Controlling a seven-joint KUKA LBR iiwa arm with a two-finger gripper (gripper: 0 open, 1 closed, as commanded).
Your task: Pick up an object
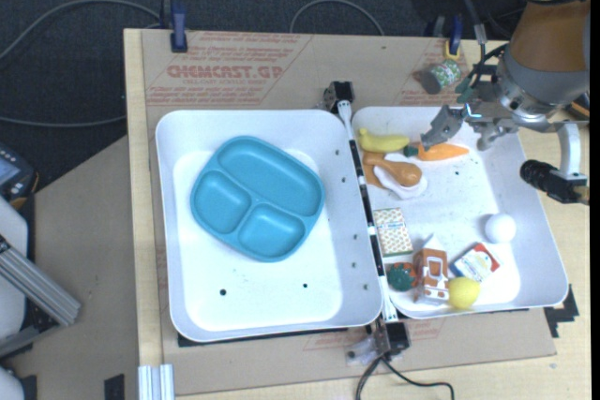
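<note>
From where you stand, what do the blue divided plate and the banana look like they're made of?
The blue plate looks like moulded plastic: one even colour, soft sheen, rounded compartments. The banana seems to be a plastic toy, smooth and uniformly yellow, though the view is too coarse to be sure.

Blue divided plate (258,197) in a white bin (178,229); yellow banana (382,141); orange carrot (441,152); white ball (499,227); yellow ball (462,292); tan table (141,108) with red lettering.

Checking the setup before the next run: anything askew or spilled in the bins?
Nothing spilled or damaged. The blue divided plate lies rotated, askew to the left bin walls. The right bin's toys crowd its left side and near corner, with the carrot beside the hand.
</note>
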